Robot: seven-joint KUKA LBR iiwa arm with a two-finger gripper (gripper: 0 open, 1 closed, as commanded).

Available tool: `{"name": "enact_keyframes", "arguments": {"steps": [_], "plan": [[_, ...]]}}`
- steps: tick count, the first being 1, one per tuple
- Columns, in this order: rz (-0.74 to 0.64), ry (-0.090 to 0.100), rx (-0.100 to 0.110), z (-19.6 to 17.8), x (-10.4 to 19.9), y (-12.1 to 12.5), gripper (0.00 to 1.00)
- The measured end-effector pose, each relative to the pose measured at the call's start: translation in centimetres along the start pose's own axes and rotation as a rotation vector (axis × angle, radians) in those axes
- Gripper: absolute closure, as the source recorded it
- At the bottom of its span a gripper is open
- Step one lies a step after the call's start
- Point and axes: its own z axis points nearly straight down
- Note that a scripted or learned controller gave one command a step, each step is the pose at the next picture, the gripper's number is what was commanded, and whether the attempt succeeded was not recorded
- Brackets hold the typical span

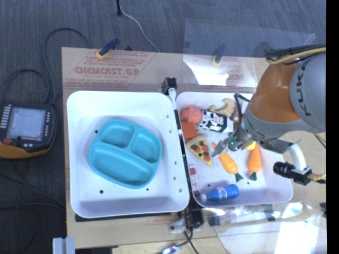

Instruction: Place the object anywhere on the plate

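Looming highest over the bench, the grey arm with its orange band [275, 97] reaches in from the right and lowers its gripper [229, 145] into the right bin [283, 192]; whether the claw is apart or together cannot be told from this angle, and nothing is seen clamped in it. Just below the gripper lies an orange toy carrot [229, 163], resting on the bin floor, its long axis slanting from upper left to lower right with the green tip at the lower right end. It is short, plump and bright orange. A second carrot [255, 159] lies just to its right, nearly upright in the view, green tip down. To the left sits a pizza slice [200, 150], its point aimed lower right. Above are a cow-patterned block [213, 122], a red-orange toy [190, 115] and a tan piece [227, 107]. A blue bottle [222, 193] lies on its side near the bin's front wall. Well apart, in the left bin [79, 194], sits the blue divided plate [125, 152].
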Motion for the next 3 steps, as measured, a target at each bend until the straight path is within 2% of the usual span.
{"name": "enact_keyframes", "arguments": {"steps": [1, 2, 3], "plan": [[-0.006, 0.006, -0.003, 0.0, 10.7, 4.9, 1.00], [0.213, 0.002, -0.001, -3.9, 15.7, 10.1, 1.00], [0.215, 0.000, 0.000, -3.9, 15.6, 10.1, 0.00]]}}
